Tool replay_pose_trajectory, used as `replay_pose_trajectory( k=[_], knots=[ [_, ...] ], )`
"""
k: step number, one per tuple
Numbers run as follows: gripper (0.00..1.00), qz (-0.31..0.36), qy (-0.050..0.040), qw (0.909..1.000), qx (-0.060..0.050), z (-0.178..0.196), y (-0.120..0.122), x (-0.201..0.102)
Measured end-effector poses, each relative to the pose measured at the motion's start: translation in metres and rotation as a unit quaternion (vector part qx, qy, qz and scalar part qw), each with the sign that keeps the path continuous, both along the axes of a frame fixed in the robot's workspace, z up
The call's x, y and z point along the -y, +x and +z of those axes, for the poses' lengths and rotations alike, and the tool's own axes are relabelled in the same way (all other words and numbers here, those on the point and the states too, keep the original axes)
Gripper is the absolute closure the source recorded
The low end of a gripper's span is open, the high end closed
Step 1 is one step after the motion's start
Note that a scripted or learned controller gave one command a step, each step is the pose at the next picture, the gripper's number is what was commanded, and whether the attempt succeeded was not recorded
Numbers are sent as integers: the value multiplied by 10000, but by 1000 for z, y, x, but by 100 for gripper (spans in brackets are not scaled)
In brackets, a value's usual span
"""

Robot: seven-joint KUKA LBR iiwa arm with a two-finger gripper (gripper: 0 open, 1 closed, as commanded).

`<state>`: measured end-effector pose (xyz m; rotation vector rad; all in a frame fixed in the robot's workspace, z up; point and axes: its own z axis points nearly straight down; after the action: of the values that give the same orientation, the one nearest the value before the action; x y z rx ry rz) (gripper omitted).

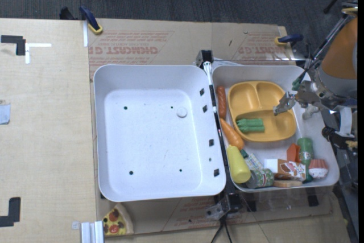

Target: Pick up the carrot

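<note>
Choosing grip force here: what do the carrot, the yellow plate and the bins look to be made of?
Carrot: likely moulded toy plastic, smooth uniform orange.
Yellow plate: probably hard plastic, with moulded dividers and a soft sheen.
Bins: apparently thin white plastic with rounded, formed rims, matte.
All are judged by look alone.

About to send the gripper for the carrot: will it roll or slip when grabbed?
The carrot looks like rigid toy plastic, tapered and smooth, so it may slip. Lying between the bin wall and the yellow plate, it probably won't roll far.
</note>
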<state>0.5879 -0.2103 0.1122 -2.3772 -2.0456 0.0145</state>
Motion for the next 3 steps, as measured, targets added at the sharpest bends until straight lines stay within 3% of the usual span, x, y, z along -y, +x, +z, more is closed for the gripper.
replay_pose_trajectory(
  k=[1, 2, 3],
  knots=[
    [0, -246, 53, 9997, 9, -12, 2, 0],
    [0, -775, 7, 9970, 41, -20, -19, -23],
    [0, 103, 41, 9999, 10, -20, 0, -3]
  ],
)
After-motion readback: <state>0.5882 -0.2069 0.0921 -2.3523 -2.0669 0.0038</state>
